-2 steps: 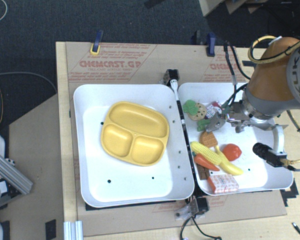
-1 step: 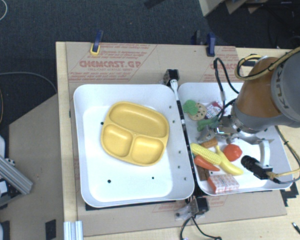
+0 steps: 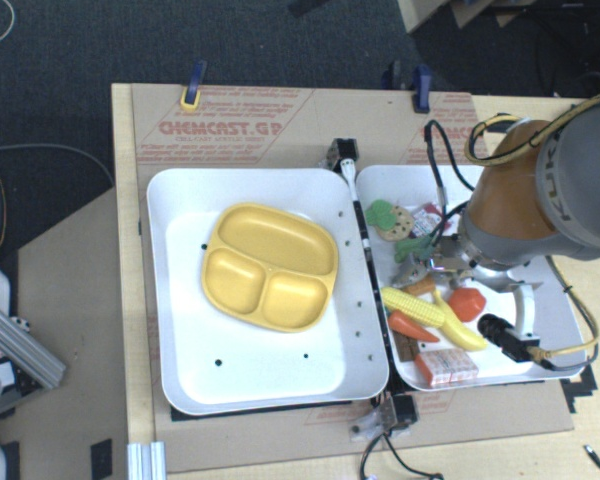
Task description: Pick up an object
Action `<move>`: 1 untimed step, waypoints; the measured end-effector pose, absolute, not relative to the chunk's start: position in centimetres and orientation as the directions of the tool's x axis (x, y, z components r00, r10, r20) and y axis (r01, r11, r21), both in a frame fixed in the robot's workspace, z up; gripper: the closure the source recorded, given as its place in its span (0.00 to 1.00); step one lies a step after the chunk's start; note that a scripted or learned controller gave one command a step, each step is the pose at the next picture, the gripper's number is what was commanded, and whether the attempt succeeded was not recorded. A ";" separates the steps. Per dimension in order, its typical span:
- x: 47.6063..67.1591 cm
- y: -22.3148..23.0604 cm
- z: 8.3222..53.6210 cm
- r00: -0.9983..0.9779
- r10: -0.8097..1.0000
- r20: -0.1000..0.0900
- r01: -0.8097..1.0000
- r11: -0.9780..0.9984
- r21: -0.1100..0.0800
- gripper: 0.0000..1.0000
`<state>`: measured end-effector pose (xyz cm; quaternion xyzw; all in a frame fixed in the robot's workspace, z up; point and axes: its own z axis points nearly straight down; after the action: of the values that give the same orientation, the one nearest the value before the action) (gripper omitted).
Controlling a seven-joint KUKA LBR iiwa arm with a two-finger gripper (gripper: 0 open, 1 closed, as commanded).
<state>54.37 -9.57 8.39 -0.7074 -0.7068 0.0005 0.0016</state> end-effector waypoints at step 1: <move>54.4 -9.6 9.5 0.002 1.000 0.000 1.000 -0.002 0.000 1.00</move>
<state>54.42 -9.59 9.48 -0.7078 -0.7064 -0.0001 0.0002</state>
